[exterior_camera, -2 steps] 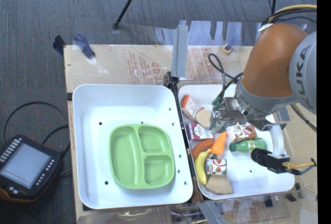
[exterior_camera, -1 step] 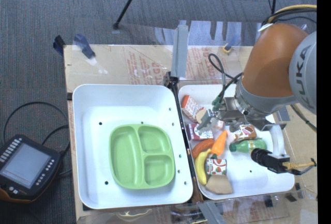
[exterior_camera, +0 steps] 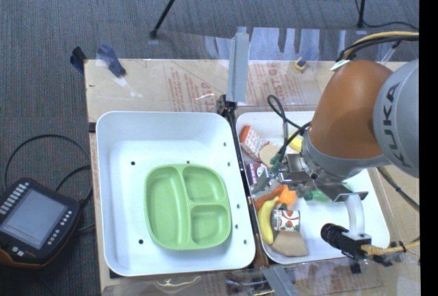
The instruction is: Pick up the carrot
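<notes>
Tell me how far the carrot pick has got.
Done: the arm is down over the right bin, its pincer among the toy food. In hand: closing in on the carrot, lying beside the banana. Left: grasp and lift; no grip is visible.

Green divided plate (exterior_camera: 186, 206): smooth matt plastic. White bin (exterior_camera: 116, 151) beneath it: smooth, slightly glossy plastic. Table (exterior_camera: 171, 83) around that bin: matt cardboard-like sheet. Arm's orange band (exterior_camera: 349, 110): glossy, smooth shell.
</notes>
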`<state>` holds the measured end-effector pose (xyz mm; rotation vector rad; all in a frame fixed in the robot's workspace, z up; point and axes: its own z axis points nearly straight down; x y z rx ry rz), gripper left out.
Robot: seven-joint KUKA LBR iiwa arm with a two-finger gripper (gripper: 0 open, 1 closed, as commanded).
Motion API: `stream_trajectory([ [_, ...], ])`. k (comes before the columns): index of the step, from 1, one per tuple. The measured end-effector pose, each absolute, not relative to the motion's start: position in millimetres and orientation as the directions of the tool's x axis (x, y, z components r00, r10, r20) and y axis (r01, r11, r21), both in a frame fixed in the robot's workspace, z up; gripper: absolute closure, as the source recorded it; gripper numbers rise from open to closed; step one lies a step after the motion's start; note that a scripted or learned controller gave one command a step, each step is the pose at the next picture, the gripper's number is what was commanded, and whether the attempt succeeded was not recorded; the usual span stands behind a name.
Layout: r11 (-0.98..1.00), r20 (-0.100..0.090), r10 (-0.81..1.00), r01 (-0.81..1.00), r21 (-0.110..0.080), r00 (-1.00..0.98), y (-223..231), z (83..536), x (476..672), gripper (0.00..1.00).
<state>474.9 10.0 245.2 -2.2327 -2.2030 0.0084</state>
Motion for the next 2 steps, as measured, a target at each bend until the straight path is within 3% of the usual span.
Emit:
stream_trajectory([
  [1,-0.033,0.001,0.999,0.999,-0.007,0.033,-55.3,185.4,474.5,0.00],
  [2,-0.070,0.001,0.998,0.998,-0.007,0.070,-93.6,129.2,547.3,0.00],
])
